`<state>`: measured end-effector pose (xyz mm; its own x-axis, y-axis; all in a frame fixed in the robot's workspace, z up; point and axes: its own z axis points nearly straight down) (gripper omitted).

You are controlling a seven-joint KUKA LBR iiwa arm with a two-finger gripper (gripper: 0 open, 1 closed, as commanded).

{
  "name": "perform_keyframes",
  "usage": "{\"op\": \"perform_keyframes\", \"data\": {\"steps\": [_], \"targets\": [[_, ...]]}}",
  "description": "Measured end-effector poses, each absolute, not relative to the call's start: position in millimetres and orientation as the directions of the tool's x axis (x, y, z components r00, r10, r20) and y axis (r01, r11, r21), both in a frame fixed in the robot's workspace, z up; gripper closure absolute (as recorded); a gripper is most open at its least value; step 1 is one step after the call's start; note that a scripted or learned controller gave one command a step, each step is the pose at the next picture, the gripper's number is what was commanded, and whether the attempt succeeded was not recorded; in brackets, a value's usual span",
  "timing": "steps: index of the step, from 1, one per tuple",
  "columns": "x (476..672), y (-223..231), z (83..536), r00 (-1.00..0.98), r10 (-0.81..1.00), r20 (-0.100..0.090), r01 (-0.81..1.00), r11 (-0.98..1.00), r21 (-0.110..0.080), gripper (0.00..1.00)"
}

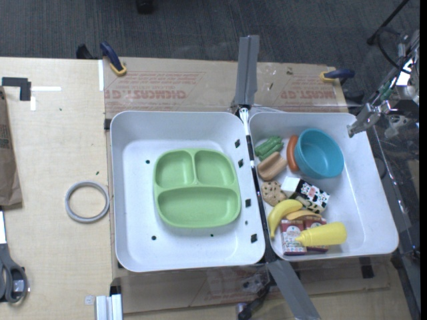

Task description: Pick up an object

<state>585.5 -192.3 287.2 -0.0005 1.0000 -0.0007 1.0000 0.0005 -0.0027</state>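
The right bin (363,199) holds a cluster of small things on its left side. A blue bowl (319,153) stands at the back, with an orange rim (291,153) against its left side. Beside these lie a green toy vegetable (268,145), a brown bun (271,167) and a cookie (271,192). A banana (283,212), a black-and-white spotted block (312,195), a red box (291,239) and a yellow squeeze bottle (324,234) lie toward the front. The left bin (127,179) holds a green divided plate (197,187).
A grey ring (87,201) lies on the bench left of the bins, with scissors (12,282) near the front left corner. Clamps (113,59) (337,76) hold the cardboard at the back. A metal post (247,72) rises between the bins. Metal rigging (393,99) stands at the right.
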Motion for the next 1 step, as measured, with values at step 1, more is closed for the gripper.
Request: {"op": "perform_keyframes", "data": {"steps": [1], "targets": [[630.8,-164.6,183.2,0.270,0.963,-0.001,0.963,-0.270,-0.004,0.00]]}}
